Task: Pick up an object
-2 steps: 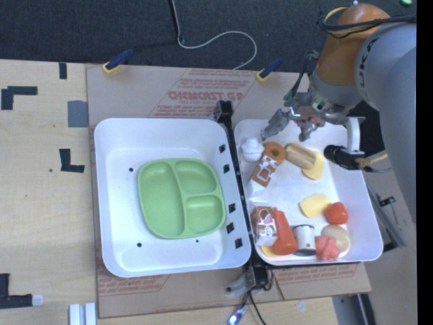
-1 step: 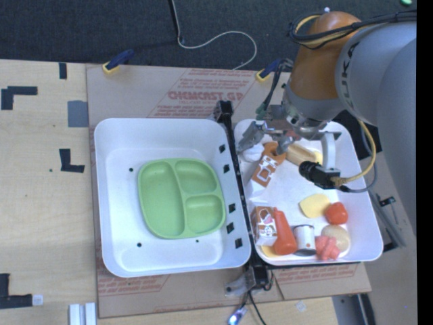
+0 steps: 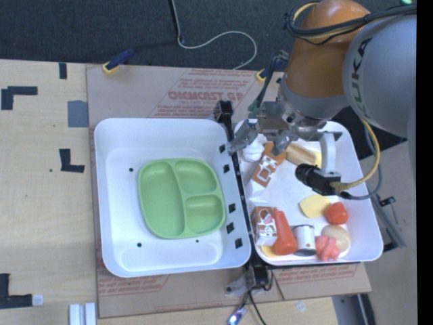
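Observation:
My gripper (image 3: 269, 139) hangs below the grey and orange wrist, over the far left part of the right bin (image 3: 362, 181). The wrist hides most of it. Just under it lie a white bottle-like item (image 3: 252, 152) and an orange-and-white carton (image 3: 264, 171). A tan roll (image 3: 302, 154) lies to their right. Nearer the front sit a yellow wedge (image 3: 312, 206), a red tomato (image 3: 336, 213), a brown-and-white carton (image 3: 265, 223), a red-orange piece (image 3: 284, 240), a small silver can (image 3: 304, 236) and a pink piece (image 3: 328, 248).
The left bin (image 3: 118, 147) holds a green divided plate (image 3: 181, 197). Black clips (image 3: 230, 181) line the wall between the two bins. A black cable (image 3: 338, 181) loops from the arm over the right bin. Brown cardboard (image 3: 189, 90) lies under both bins.

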